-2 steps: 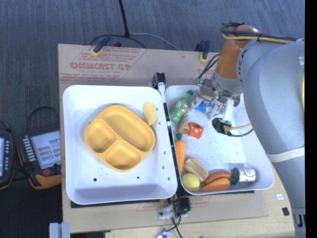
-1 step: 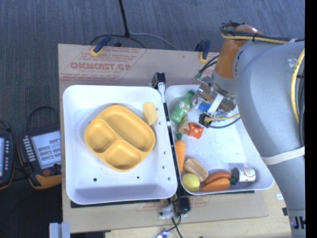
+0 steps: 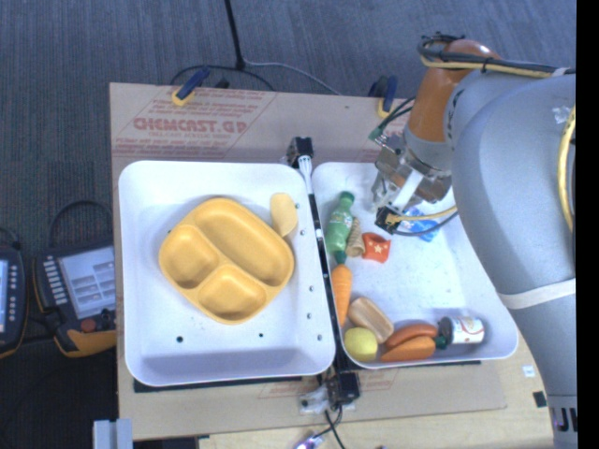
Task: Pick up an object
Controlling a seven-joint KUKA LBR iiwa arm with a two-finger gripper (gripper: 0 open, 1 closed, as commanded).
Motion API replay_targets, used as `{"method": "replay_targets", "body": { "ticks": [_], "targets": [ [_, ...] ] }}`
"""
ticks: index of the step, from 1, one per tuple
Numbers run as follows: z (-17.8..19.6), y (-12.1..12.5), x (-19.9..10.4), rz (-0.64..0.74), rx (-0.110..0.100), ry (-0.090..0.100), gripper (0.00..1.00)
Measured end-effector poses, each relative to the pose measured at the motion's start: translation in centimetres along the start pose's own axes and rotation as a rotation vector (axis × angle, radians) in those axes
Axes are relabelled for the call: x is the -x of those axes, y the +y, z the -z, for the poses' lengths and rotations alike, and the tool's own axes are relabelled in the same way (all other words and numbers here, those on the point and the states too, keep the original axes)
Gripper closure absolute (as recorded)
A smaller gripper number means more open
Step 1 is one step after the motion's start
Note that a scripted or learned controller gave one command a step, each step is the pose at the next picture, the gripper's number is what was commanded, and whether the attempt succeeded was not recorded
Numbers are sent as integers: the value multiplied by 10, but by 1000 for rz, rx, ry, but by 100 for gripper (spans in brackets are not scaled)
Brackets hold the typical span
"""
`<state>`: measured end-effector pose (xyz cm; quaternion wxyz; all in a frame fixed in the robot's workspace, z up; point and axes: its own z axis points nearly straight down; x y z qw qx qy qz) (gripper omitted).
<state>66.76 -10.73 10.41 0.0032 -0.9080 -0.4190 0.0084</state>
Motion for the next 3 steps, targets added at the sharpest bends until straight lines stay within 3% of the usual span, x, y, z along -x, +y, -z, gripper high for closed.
{"method": "replay_targets", "body": {
  "ticks": [1, 2, 3],
  "targets": [
    [-1, 0, 1, -1, -4, -4, 0],
    [-7, -93, 63, -167, 8, 11, 0],
    [3, -93, 62, -166, 7, 12, 100]
  ]
}}
